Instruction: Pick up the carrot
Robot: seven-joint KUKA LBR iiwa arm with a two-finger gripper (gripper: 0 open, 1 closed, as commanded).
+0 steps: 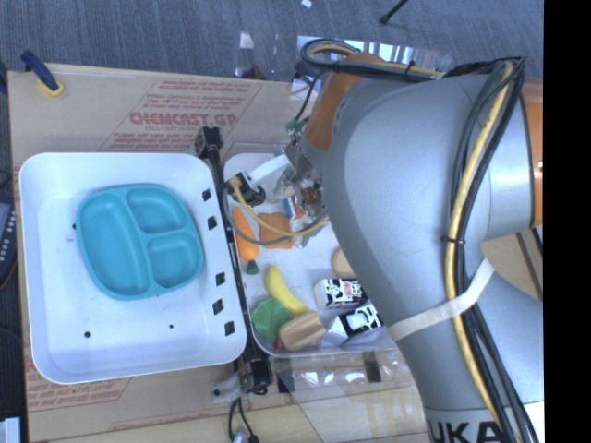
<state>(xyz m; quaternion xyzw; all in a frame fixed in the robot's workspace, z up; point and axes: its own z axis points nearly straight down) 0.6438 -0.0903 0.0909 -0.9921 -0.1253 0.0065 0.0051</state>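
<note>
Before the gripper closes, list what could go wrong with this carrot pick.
1. The carrot lies by the right bin's left wall, under the gripper; a finger could strike the wall or push the carrot into it.
2. The banana lies just below the carrot, so a nudge might shift it or get it caught too.
3. The arm covers much of the bin, so a slip there may go unseen.

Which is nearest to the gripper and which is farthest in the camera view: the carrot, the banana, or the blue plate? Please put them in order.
Measured from the gripper:
1. The carrot, just below it in the right bin.
2. The banana, lower in the same bin.
3. The blue plate, away in the left bin.
</note>
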